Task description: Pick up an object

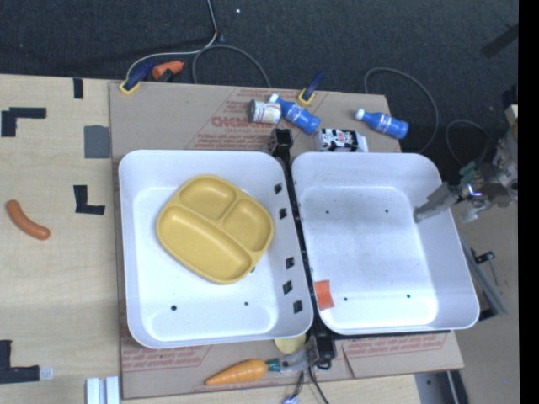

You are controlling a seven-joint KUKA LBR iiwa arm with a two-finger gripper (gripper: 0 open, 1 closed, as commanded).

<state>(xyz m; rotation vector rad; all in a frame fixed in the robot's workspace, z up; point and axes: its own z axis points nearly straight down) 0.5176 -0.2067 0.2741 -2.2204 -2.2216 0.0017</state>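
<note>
A robot's gripper (431, 204) is hovering at the right rim of the right bin (370, 171), reaching in from the right edge of the camera view, too small and blurred to show its state. The likeliest thing to pick, a yellow divided plate (216, 228), is lying well to the gripper's left in the left bin (143, 251), its long axis running from upper left to lower right. A small orange piece (322, 293) is sitting nearer, at the right bin's lower-left corner. Both bins are resting on a cardboard sheet (168, 112), with small bottles (383, 123) lying along its back edge, a toy carrot (238, 372) in front, a toy sausage (28, 220) far left, and dark carpet (101, 15) stretching behind.
</note>
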